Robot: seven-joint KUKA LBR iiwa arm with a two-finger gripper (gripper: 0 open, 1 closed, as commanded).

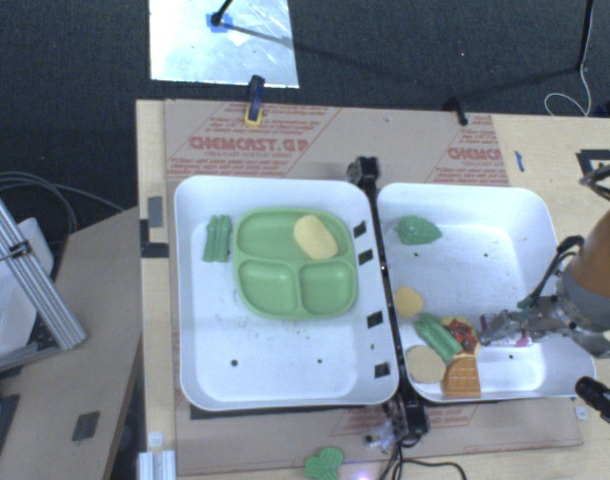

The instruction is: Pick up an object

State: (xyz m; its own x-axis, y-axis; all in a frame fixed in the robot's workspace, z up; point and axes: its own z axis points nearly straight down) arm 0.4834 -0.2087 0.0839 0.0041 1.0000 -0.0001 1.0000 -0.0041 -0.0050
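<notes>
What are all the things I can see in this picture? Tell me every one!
White bins: two, side by side on the bench.
Divided plate: one, green, left bin.
Yellow food: one, in the plate's top right compartment.
Green bean piece: one, left of the plate.
Green leafy toy: one, top of right bin.
Yellow round toy: one, right bin.
Green pod: one, right bin's lower corner.
Tan round piece: one, beside it.
Orange waffle toy: one, bottom edge.
Green toy: one, below the bins.
Gripper: one, dark, right bin, beside the toy pile.
</notes>
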